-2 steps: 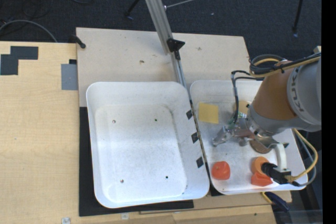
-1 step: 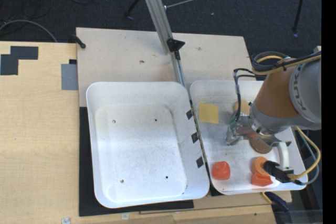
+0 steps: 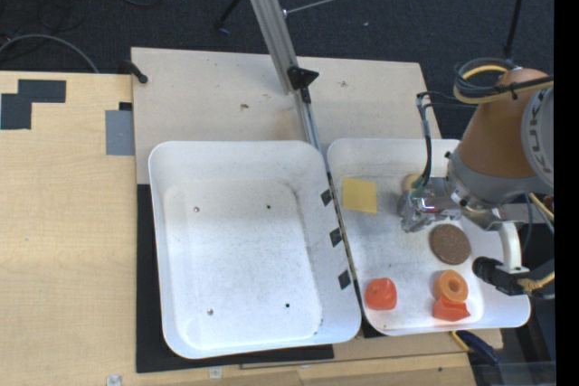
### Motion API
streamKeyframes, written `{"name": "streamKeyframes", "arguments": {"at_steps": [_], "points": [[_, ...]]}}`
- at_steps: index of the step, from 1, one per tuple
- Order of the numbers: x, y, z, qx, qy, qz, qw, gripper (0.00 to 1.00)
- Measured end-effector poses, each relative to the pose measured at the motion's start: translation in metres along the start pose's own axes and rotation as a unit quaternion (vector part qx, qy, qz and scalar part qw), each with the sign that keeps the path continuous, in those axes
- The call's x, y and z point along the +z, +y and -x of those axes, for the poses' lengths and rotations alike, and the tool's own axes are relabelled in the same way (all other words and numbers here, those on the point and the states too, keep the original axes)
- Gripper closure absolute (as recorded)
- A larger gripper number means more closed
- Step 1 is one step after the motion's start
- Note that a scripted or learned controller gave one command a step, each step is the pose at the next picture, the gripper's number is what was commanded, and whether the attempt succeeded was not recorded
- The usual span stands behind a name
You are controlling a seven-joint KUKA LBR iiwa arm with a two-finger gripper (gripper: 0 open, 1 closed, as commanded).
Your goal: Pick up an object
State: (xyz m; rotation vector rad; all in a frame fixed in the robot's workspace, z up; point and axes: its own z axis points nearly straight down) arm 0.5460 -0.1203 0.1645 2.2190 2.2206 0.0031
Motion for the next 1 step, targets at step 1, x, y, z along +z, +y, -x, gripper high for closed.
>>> {"name": "streamKeyframes", "arguments": {"at_steps": [1], "points": [[-0.0529, 0.0012, 0.0009, 0.000, 0.000, 0.000, 1.0000, 1.00]]}}
